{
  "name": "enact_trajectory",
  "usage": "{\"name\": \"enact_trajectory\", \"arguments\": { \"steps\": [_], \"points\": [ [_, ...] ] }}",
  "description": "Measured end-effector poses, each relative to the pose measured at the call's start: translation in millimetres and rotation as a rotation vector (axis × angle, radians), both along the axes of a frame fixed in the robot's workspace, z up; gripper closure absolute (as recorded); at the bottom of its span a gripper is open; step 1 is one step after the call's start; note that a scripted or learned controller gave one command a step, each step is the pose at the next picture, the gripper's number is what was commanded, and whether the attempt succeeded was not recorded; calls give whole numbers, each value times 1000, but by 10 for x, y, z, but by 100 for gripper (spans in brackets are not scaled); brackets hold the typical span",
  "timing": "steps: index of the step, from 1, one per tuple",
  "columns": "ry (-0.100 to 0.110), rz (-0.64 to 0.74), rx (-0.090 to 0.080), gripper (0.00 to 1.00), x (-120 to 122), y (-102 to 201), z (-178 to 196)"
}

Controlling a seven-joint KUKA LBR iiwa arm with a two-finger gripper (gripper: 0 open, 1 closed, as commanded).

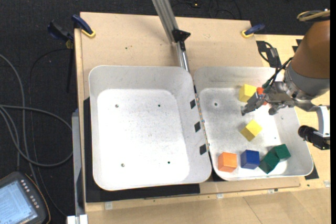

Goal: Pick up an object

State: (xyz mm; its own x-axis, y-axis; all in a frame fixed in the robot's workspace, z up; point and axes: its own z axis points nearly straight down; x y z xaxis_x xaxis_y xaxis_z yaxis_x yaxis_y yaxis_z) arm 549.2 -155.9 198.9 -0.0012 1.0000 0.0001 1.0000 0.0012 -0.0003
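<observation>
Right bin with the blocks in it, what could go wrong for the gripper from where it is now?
1. The gripper hangs between two yellow blocks, one just above it in the view and one below; a descent here may land on bare floor or nudge one aside.
2. The orange block, blue block and green blocks crowd the right bin near its front wall, leaving little room for fingers.
</observation>
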Motion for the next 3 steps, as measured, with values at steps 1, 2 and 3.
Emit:
{"name": "enact_trajectory", "arguments": {
  "steps": [1,2,3],
  "points": [
    [0,-1,0,0,0,-1,1],
    [5,-3,0,0,-48,-95,-533],
    [1,-1,-1,0,-48,-94,-1059]
  ]
}}
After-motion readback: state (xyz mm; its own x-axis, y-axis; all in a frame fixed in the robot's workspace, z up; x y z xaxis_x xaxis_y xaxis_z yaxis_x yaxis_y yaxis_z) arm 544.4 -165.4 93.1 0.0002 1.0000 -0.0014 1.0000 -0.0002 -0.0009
